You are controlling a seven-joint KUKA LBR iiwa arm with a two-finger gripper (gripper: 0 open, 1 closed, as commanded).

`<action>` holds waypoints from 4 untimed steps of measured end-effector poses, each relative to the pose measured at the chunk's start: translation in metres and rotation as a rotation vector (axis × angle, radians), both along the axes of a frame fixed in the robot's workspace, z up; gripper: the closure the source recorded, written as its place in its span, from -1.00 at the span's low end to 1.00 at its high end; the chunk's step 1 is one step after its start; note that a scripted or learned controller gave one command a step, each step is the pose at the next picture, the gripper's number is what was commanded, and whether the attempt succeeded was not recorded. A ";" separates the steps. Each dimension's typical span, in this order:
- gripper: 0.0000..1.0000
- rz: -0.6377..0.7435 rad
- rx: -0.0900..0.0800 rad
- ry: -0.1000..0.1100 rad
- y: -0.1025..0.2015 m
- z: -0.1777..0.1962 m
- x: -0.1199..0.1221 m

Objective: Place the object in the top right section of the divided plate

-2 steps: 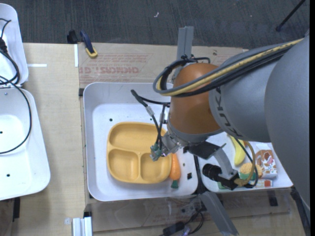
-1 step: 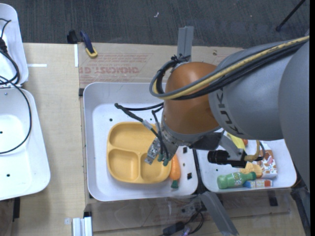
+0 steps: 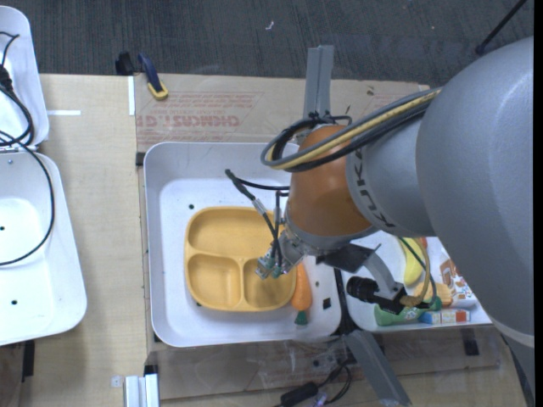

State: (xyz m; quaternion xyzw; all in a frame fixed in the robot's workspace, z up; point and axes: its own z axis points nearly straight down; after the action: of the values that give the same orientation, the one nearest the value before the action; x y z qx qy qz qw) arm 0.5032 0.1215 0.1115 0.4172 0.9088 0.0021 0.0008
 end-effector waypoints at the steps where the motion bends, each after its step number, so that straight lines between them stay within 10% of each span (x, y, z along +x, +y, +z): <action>1: -1.00 0.004 0.000 0.013 0.002 -0.002 -0.004; 2: -1.00 -0.098 0.004 -0.021 -0.002 -0.011 -0.017; 3: -1.00 -0.028 -0.007 0.009 0.042 0.010 -0.026; 4: -1.00 0.009 -0.004 -0.003 0.056 -0.012 0.043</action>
State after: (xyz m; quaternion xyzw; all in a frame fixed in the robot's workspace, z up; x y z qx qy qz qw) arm 0.5467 0.1774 0.0991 0.4131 0.9107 0.0009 0.0028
